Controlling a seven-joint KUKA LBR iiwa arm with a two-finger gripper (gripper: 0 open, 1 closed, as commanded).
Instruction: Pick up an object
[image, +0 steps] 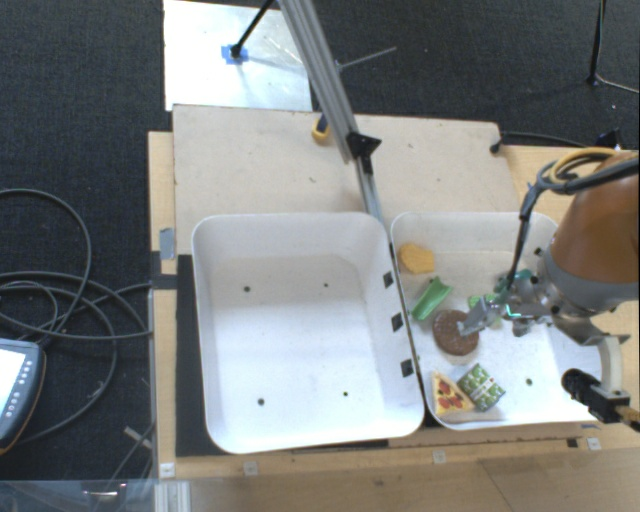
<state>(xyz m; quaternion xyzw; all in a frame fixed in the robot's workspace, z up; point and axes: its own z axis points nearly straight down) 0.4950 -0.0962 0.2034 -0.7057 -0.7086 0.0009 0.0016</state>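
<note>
A round, flat brown disc (455, 333) lies on the floor of the right white bin (470, 235), near the bin's centre. The pincer (487, 312) hovers just at the disc's 2 o'clock, its grey fingers pointing toward the disc; whether they are apart or together cannot be told, and nothing is seen between them. A green curved plastic piece (433, 298) lies just at the disc's 10 o'clock, and a yellow rounded lump (417, 259) sits farther out at 11 o'clock. At the disc's 6 o'clock lie a pizza-slice toy (450, 395) and, touching it, a green patterned block (482, 387). The grey arm with its orange band (598, 235) enters from 3 o'clock. The left white bin (215, 240) sits beside the right one on the desk (250, 160).
</note>
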